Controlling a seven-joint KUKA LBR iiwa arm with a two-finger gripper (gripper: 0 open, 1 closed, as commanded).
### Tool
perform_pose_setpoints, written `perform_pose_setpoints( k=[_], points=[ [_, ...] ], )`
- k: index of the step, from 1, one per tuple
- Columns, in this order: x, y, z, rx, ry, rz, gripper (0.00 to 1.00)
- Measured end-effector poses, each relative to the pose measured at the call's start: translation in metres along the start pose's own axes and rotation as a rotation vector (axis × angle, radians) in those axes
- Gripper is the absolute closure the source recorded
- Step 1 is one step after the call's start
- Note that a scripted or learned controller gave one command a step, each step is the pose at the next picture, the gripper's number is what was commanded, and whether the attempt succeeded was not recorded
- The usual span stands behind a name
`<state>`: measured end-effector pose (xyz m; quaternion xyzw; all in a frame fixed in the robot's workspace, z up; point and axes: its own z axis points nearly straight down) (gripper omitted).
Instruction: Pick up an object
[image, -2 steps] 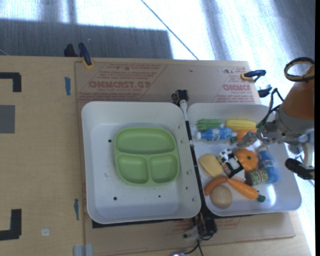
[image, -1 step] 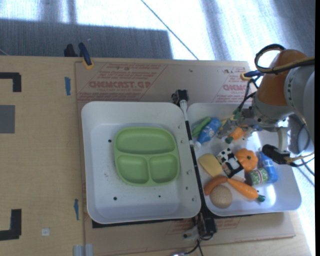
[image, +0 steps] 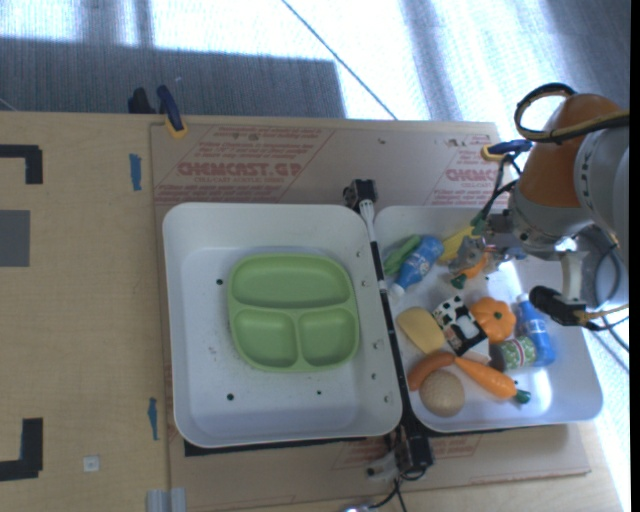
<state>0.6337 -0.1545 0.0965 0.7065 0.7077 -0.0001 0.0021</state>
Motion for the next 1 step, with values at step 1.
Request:
perform_pose_setpoints(
  k=[1],
  points=[
    [0.0216, 0.0345, -0.1087, -0.002, 0.002, -0.001, 1.00]
  ],
)
